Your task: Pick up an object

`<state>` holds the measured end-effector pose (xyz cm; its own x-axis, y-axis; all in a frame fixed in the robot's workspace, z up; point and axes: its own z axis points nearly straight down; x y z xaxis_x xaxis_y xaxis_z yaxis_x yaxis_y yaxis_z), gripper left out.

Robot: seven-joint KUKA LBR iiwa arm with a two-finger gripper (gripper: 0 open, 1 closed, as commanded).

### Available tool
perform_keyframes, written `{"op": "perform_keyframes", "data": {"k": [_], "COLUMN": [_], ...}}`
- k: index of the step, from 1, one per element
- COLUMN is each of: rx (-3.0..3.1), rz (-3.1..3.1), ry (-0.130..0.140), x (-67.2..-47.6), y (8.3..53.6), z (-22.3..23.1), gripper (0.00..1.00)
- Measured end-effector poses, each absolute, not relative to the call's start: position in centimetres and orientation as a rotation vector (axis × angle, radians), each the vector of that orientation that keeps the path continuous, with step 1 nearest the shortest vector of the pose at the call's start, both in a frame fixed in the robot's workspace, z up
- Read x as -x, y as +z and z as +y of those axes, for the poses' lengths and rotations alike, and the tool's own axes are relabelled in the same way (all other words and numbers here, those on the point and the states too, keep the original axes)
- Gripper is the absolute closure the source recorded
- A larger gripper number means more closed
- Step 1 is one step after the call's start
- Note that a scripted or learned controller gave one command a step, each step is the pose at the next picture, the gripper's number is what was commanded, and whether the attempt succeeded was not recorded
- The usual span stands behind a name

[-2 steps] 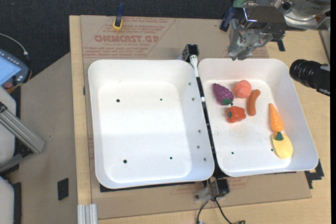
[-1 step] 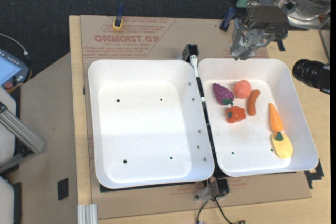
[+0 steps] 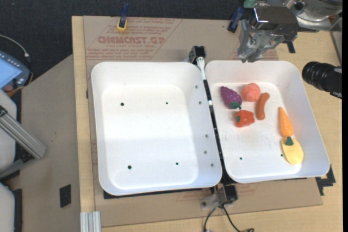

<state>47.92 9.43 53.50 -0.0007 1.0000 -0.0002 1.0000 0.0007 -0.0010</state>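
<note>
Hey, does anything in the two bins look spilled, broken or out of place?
Nothing stands out. The toy foods, grapes, peach, sausage, pepper, carrot and lemon, lie loose in the right bin.

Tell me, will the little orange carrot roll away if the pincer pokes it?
Probably a bit. The carrot looks round and tapered, so it would likely roll in a curve, not straight. It looks like a smooth plastic toy, so probably stiff, light and a little slippery. The yellow fruit at its thick end might stop it.
</note>
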Motion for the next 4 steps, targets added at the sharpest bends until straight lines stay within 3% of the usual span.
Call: {"op": "perform_keyframes", "data": {"k": [4], "rx": [2.22], "rz": [-2.222], "ry": [0.002], "x": [-47.92], "y": [53.51], "z": [9.27], "gripper": [1.0]}}
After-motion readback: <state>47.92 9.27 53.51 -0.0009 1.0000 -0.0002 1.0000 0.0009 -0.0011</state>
